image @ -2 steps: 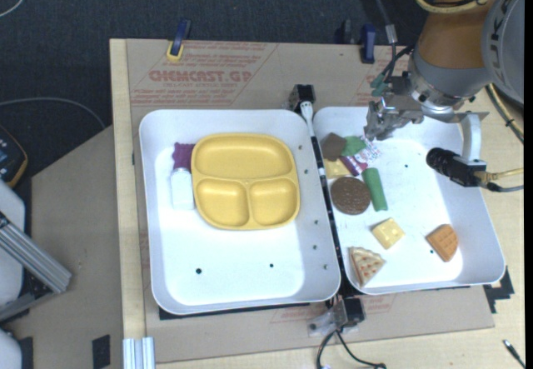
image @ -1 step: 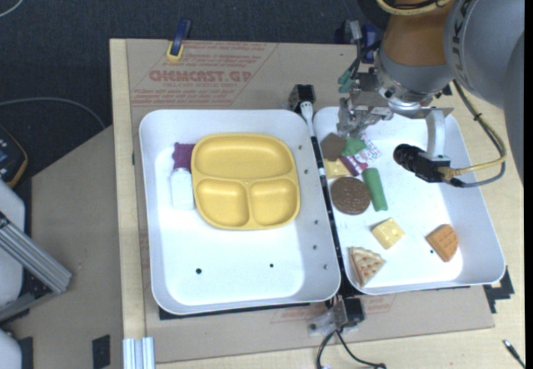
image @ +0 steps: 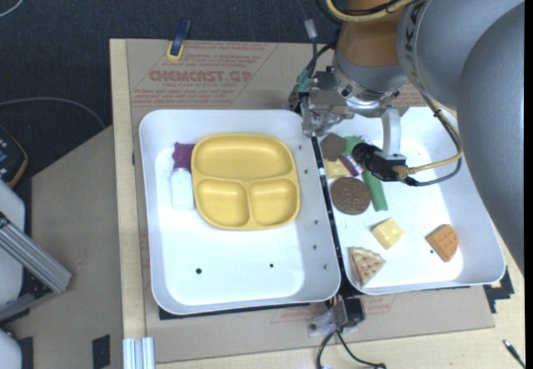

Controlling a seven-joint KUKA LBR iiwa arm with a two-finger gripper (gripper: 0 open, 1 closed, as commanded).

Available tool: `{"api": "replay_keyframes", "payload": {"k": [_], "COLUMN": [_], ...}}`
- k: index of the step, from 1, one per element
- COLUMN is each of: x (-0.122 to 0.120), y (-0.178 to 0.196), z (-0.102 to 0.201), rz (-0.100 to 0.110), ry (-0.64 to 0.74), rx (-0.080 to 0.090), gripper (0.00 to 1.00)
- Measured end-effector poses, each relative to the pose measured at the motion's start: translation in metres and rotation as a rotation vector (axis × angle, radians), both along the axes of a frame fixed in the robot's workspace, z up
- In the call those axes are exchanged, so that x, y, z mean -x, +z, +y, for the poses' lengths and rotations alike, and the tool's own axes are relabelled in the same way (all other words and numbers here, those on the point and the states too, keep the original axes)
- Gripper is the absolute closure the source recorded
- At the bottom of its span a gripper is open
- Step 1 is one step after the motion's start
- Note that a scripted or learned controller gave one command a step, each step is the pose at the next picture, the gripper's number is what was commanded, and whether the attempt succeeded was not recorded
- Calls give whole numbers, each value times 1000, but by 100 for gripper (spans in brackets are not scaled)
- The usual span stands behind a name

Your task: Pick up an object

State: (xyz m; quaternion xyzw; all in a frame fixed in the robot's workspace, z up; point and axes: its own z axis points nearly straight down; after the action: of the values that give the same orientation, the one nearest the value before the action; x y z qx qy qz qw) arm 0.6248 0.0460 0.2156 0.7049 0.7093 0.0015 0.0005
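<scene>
From my remote station: one fixed camera above the bench looks down at a slant on both white bins (image: 158, 217), the arm (image: 466, 34) looming close from the right.

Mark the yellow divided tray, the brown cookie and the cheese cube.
yellow divided tray (image: 245, 157): camera view, floor of its large top compartment.
brown cookie (image: 350, 195): camera view, centre of its round face.
cheese cube (image: 387, 233): camera view, middle of its top face.

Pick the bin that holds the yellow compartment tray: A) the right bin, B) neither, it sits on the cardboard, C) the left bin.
C: the yellow compartment tray lies inside the left bin, while the right bin holds small food pieces such as the brown round cookie.
</scene>
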Motion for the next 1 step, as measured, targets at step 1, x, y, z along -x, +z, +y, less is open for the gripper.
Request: {"api": "replay_keyframes", "payload": {"k": [1], "x": [-4], "y": [1], "z": [46], "rz": [-1], "ry": [-2], "rx": [0], "gripper": [100]}}
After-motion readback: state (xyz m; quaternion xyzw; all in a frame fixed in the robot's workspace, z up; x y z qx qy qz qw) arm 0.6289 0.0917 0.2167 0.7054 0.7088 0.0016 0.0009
